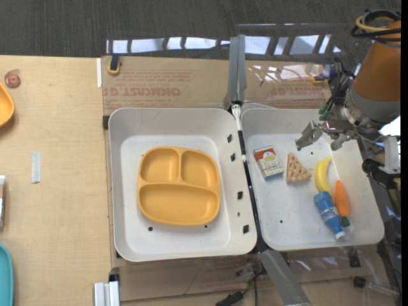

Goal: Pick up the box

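**Box free in right bin, gripper up-right of it**

Blue bottle point(329, 213) lies closest to cam, at bin's 5 o'clock. Box point(268, 162) sits in right bin point(280, 234) near left wall, long axis roughly 12–6, pizza toy point(296, 169) just beside at its 3. Gripper point(323, 137) hovers at box's 2 o'clock, spread wide, holding nothing. Room opens at box's 12 and 6; banana point(323, 174), carrot point(342, 198) well apart.
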Action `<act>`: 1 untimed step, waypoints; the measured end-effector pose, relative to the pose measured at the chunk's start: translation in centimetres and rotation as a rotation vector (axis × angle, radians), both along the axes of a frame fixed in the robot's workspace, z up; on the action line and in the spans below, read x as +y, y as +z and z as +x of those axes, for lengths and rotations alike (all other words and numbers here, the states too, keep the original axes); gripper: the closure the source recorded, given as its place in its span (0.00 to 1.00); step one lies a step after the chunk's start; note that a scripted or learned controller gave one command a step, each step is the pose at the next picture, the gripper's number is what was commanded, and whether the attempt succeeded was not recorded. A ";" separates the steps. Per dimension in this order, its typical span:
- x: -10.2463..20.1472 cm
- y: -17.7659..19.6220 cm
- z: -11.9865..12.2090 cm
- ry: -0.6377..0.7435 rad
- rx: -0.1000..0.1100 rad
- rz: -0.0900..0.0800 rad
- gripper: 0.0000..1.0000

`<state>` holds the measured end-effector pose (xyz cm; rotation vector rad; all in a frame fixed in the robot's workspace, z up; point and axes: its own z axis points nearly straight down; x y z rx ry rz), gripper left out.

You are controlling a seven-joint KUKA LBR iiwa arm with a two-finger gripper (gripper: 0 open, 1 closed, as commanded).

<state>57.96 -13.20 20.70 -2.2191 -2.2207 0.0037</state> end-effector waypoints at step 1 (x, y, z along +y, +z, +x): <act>3.3 -10.9 1.5 0.033 -0.013 -0.002 0.00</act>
